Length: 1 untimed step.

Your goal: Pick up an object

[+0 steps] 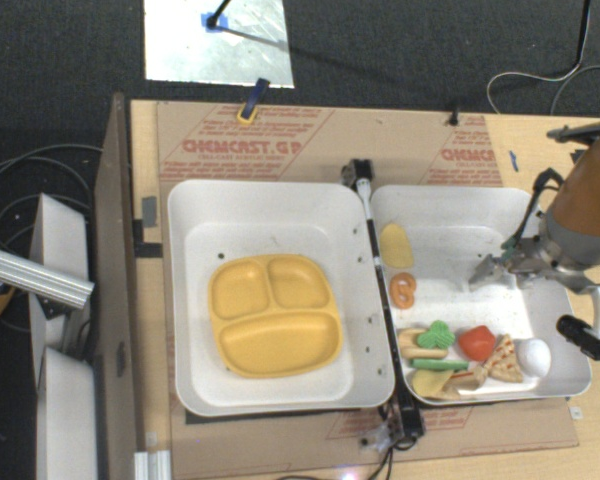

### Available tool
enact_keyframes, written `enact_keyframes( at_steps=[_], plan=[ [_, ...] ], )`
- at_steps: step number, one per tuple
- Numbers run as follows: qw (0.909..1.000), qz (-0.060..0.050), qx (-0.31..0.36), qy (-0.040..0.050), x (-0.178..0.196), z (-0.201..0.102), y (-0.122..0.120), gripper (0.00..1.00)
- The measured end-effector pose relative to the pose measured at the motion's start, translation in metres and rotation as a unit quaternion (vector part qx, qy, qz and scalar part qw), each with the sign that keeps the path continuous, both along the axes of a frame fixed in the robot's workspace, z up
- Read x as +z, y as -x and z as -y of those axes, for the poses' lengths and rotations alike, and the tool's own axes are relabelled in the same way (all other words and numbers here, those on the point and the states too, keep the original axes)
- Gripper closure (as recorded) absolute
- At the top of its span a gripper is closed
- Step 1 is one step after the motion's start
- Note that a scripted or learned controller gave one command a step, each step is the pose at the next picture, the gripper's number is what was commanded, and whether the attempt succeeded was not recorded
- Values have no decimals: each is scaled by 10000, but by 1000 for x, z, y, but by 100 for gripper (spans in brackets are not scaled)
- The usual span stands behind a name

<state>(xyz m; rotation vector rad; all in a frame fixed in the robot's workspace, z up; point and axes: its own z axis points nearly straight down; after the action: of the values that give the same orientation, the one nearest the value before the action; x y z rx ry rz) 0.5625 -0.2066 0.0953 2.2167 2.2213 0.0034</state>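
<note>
The right bin [450, 208] holds several toy foods. A pale yellow oval piece [396, 245] lies near its left wall, with an orange pretzel [403, 289] just below it. Along the front are a green broccoli [437, 334], a red tomato [477, 343], a pizza slice [502, 360], a white egg [533, 358] and some tan and green pieces [432, 366]. My gripper [490, 267] reaches in from the right over the bin's bare middle, above the tomato and apart from every item. Nothing shows in its grasp.
The left bin [200, 228] holds a yellow divided tray [275, 313]. A black hinge strip [378, 268] runs between the bins. The arm's body [585, 208] covers the right bin's right edge. Cables [20, 183] lie on the floor at left.
</note>
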Motion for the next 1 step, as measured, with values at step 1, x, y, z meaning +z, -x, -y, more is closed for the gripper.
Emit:
enact_keyframes(
  at_steps=[1],
  plan=[
    [10000, 31, 29, 7, -10, -2, -90, 0]
  ],
)
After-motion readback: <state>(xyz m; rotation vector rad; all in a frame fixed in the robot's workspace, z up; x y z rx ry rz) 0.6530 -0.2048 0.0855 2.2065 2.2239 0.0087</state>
